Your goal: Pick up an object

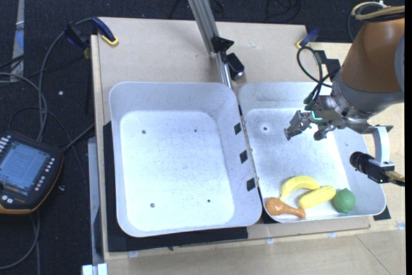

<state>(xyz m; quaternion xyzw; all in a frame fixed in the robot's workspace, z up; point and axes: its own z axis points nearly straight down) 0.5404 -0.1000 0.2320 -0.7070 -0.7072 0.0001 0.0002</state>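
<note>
Along the near edge of the right bin (pixel 270 100) lie a curved yellow banana (pixel 297 185), a second yellow banana-like piece (pixel 318 196), an orange pear-shaped object (pixel 282 207) and a green ball (pixel 344 201). My gripper (pixel 307 129) hangs over the middle of the right bin, well behind these objects. Its two dark fingers stand apart, open, with nothing between them.
The left bin (pixel 129 100) sits beside the right one, joined at a shared rim with black clips (pixel 244 154). A slanted metal pole (pixel 203 3) rises behind the bins. Blue and yellow clamps (pixel 103 31) grip the bench's far corners.
</note>
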